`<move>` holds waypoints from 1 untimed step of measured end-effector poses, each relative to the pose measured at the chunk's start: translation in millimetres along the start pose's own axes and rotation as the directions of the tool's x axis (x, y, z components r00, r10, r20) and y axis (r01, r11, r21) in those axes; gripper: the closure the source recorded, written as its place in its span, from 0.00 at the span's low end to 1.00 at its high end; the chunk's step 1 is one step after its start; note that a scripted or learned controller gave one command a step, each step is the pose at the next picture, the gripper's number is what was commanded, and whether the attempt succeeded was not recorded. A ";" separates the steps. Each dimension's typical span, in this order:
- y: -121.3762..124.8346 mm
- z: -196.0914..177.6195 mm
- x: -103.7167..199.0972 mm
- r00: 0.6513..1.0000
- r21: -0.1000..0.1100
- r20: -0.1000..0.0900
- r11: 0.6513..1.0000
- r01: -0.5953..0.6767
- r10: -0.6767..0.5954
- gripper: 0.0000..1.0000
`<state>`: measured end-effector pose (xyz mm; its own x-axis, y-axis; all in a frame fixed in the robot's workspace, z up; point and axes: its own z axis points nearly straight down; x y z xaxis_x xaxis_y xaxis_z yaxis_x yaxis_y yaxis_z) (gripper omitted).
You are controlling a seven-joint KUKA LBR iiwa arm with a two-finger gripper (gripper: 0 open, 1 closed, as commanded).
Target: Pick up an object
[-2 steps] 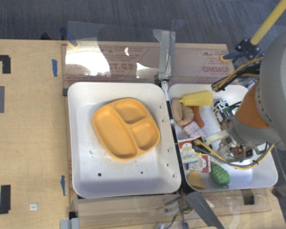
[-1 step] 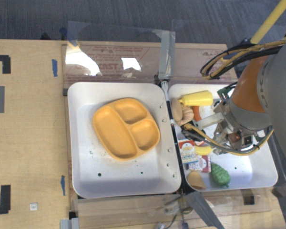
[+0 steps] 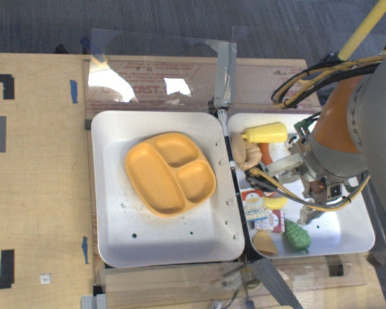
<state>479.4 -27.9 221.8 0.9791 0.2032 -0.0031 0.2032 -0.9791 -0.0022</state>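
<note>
**Two white bins on the worktop**

The light wooden worktop (image 3: 32,192) holds two shallow white bins, touching side by side. The left bin (image 3: 109,217) and the right bin (image 3: 347,227) sit near its front edge. Blue tape bits (image 3: 73,91) stick to the wood.

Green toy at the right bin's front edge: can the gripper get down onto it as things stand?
Probably yes. The green toy lies uncovered near the right bin's front rim, with a tan piece beside it. The arm hangs just behind it.
</note>
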 end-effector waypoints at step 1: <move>13.2 39.3 67.4 1.000 -0.001 0.003 1.000 0.000 0.000 0.00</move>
<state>547.9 -27.1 182.3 0.9792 0.2030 -0.0063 0.2030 -0.9792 -0.0013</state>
